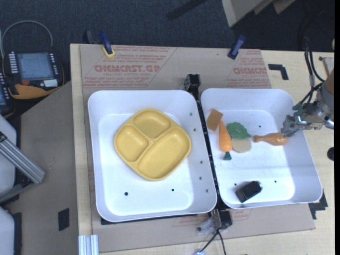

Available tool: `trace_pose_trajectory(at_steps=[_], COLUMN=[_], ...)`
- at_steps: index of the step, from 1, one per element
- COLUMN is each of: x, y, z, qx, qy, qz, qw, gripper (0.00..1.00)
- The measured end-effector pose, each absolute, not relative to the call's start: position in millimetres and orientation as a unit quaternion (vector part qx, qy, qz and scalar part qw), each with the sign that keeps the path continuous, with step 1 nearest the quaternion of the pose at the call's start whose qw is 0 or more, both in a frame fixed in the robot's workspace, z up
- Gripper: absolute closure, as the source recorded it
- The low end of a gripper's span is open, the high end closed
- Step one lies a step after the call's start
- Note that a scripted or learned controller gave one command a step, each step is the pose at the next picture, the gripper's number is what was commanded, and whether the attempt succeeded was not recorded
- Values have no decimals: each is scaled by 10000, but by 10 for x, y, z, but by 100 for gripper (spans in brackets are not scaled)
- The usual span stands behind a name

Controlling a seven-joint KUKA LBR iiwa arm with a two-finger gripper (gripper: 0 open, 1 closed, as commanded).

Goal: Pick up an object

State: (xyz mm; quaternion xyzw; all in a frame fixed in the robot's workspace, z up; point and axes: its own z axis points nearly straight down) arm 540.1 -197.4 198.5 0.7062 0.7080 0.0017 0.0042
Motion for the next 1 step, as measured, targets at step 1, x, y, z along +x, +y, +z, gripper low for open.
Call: trace_pose_trajectory(at_steps=[1], x=[5412], y=[-1977], z=[2270], qx=[7066], qy=[7076], qz=[9], qw=[29], gripper=[100])
